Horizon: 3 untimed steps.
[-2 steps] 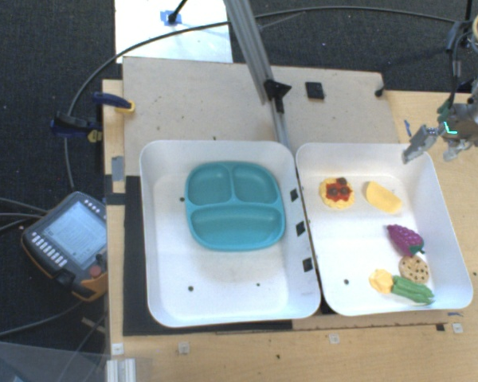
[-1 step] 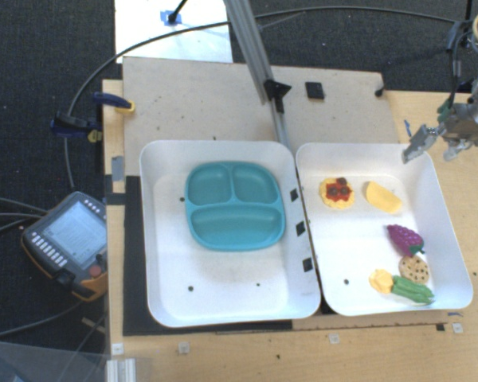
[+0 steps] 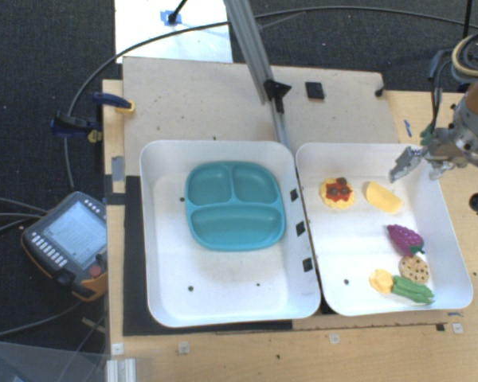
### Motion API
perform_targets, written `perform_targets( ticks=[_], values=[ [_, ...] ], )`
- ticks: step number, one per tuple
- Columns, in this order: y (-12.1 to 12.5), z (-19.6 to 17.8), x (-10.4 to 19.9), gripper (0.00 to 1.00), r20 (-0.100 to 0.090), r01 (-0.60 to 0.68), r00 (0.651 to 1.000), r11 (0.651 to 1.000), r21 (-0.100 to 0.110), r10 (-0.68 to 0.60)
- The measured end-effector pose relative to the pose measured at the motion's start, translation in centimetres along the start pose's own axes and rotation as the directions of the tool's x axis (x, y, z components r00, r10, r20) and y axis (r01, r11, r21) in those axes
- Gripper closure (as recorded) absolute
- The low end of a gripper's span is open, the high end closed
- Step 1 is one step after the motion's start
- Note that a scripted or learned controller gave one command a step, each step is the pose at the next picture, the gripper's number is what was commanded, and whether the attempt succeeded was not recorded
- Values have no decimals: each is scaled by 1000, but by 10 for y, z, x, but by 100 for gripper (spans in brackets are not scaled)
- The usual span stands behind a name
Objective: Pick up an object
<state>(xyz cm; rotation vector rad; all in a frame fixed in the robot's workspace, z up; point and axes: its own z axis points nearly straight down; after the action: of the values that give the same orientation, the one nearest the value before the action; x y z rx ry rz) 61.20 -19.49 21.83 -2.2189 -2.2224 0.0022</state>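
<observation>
left bin [image 3: 167,293] far left of jaws, holds teal plate [image 3: 235,205] | right bin [image 3: 446,237] under gripper [image 3: 421,165], jaws seemingly apart, nothing between | yellow piece [image 3: 383,197] just below-left of jaws | pizza toy [image 3: 337,192] further left | grapes [image 3: 405,237], cookie [image 3: 414,270], green pod [image 3: 413,290] well below

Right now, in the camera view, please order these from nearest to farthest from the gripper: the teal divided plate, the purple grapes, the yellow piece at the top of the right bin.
Measured from the gripper, above the right bin's upper right part:
1. Yellow piece, just below and left of it.
2. Purple grapes, lower in the right bin.
3. Teal divided plate, in the left bin.
</observation>
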Motion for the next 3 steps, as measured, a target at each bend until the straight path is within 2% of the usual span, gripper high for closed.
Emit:
perform_targets(
  ticks=[1, 2, 3],
  values=[
    [3, 60, -5, 0, 1, 0, 1000, 1000, -2, 0],
    [-7, 109, -4, 0, 0, 0, 1000, 1000, -1, 0],
    [-5, 95, -5, 100, 1, 0, 1000, 1000, -6, 0]
  ],
)
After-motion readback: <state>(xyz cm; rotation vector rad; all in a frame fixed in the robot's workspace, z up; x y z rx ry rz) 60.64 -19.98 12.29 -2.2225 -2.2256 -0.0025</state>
